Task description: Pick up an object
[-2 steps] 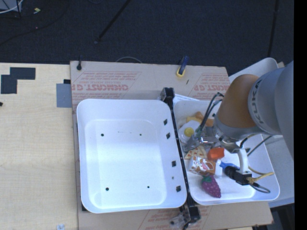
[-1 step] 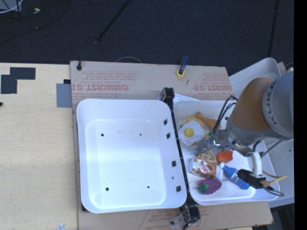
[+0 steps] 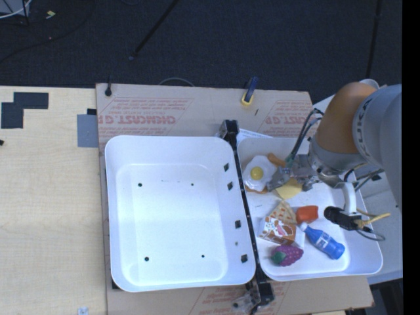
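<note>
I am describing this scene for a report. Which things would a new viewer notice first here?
First comes the grey arm with its orange band, reaching in from the right, its gripper low over the right bin. Next is that bin's colourful toy food: a fried egg, a blue bottle and purple grapes. The left bin is a broad white shape.

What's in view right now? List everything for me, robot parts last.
left bin: 1, white, left half of bench
right bin: 1, white, right half of bench
toy fried egg: 1, white with yellow yolk, right bin, upper left
yellow block: 1, yellow, right bin, below gripper
waffle toy: 1, tan and red, right bin, centre
orange toy: 1, orange-red, right of waffle toy
blue bottle: 1, blue, white cap, right bin, lower right
grape toy: 1, purple and green, right bin, bottom
clamp: 1, blue and yellow, cardboard's top edge
gripper: 1, grey, low over right bin's upper part
</note>
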`<action>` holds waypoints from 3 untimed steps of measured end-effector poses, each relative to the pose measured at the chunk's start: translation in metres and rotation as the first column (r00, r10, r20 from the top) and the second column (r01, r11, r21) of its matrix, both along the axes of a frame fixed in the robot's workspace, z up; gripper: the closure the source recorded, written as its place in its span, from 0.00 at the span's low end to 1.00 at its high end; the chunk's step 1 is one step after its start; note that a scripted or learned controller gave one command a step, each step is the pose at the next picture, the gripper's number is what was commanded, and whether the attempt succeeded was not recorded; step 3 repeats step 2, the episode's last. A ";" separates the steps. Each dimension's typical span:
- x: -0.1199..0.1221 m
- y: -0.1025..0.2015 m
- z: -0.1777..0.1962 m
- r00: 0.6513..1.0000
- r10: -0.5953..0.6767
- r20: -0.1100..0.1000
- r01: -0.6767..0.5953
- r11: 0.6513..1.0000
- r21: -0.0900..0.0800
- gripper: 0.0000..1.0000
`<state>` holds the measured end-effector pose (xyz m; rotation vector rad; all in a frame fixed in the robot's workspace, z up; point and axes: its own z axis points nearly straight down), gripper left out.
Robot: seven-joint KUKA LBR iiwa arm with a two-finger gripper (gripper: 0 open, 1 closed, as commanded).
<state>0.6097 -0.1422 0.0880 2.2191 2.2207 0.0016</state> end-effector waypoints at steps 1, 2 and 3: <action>-0.003 -0.001 0.010 1.000 -0.006 -0.004 0.006 1.000 0.002 1.00; 0.029 0.075 0.104 1.000 0.004 0.003 -0.004 1.000 0.002 1.00; 0.029 0.075 0.104 1.000 0.004 0.003 -0.004 1.000 0.002 1.00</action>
